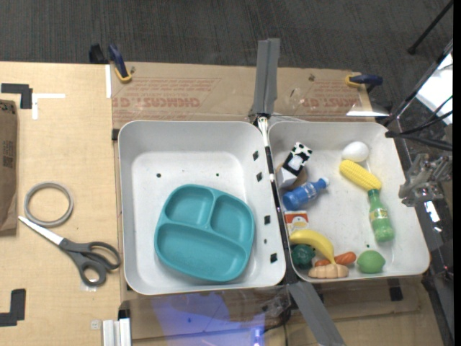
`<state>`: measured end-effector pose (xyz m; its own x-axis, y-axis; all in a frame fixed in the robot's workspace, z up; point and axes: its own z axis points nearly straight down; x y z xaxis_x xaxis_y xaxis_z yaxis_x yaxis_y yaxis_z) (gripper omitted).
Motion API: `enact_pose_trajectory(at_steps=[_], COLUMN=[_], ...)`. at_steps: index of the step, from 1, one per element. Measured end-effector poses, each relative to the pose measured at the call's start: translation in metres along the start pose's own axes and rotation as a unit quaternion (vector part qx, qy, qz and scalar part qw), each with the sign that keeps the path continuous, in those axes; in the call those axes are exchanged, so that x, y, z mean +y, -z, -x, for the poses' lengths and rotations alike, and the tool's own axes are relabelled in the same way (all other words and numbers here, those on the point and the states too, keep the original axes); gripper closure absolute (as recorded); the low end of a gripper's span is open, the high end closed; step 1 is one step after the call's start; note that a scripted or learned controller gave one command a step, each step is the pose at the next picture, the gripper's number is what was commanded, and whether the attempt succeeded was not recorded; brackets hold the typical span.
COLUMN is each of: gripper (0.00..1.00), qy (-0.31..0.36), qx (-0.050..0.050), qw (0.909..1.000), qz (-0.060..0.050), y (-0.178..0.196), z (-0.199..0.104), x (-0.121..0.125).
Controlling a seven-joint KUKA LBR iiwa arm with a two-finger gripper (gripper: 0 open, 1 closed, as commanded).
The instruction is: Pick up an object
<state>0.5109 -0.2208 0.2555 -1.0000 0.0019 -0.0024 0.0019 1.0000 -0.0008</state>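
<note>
Camera view: the gripper [423,182] hangs at the right bin's [403,269] outer rim, a tangle of grey metal. Whether it is released or clenched, I cannot tell.

Nearest to it is the green bottle [379,218], just inward and slightly toward the bin's near edge. It is smooth plastic, and its long axis runs roughly along that rim. The corn [360,174], yellow and ridged, lies a little farther in, slanted. The round white egg [355,151] sits beyond that, and the lime [371,261] is in the near corner. The banana [315,242] and blue bottle [305,192] lie well across, by the divider.

My call: the green bottle is the shortest reach.
</note>
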Motion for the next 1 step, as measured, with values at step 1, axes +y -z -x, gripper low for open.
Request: enact_pose_trajectory(at_steps=[1], gripper=[0.00], qy=[0.056], qx=[0.000], qw=[0.9984], qz=[0.000], y=[-0.1632], z=[-0.0076], x=[0.0000])
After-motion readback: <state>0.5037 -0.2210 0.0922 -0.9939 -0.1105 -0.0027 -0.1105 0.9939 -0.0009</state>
